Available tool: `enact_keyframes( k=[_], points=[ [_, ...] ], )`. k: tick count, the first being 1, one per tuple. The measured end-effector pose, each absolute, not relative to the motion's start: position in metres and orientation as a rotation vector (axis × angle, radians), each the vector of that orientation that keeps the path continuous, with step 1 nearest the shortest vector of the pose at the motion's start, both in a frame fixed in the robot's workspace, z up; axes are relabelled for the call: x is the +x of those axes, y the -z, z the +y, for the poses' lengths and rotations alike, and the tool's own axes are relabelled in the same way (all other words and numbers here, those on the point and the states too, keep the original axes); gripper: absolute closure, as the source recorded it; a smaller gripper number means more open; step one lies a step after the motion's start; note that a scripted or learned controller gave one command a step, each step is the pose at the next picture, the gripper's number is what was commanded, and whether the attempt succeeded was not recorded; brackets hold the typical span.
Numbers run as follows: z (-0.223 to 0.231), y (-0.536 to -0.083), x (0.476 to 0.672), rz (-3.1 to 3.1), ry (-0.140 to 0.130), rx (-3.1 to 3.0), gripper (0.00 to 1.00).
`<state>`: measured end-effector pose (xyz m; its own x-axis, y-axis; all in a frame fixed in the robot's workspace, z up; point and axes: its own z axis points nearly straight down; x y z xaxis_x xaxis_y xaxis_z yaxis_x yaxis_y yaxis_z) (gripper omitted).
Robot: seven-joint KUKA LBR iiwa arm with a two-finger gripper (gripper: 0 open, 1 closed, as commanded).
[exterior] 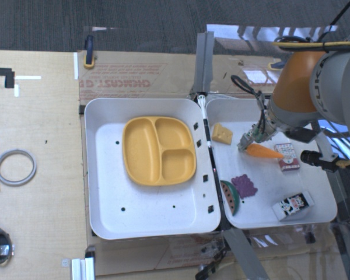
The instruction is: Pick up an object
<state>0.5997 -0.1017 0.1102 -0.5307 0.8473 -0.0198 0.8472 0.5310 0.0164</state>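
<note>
My gripper [248, 140] is low inside the right bin [315, 214], reaching in from the right under the orange band of the arm. Its tip sits at the left end of an orange carrot [265, 151], which lies flat on the bin floor. A yellow cheese wedge [223, 134] lies just left of the gripper, apart from it. A small red and white box [288, 156] rests against the carrot's right end. Purple grapes [244, 185], a watermelon slice [230, 196] and a black and white carton [293, 204] lie nearer the front.
The left bin [105, 214] holds a yellow divided plate [159, 150]. A grey divider rail [205, 133] runs between the bins. A roll of tape [14, 167] lies on the bench at the far left.
</note>
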Motion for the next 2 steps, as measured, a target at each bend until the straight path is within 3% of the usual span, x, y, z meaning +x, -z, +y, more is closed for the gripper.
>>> enact_keyframes(
  k=[1,2],
  points=[
    [-0.0868,-0.1915,0.5589,2.691,0.003,1.619,1.0],
    [-0.0867,-0.1912,0.5588,2.691,0.003,1.62,0.0]
  ],
)
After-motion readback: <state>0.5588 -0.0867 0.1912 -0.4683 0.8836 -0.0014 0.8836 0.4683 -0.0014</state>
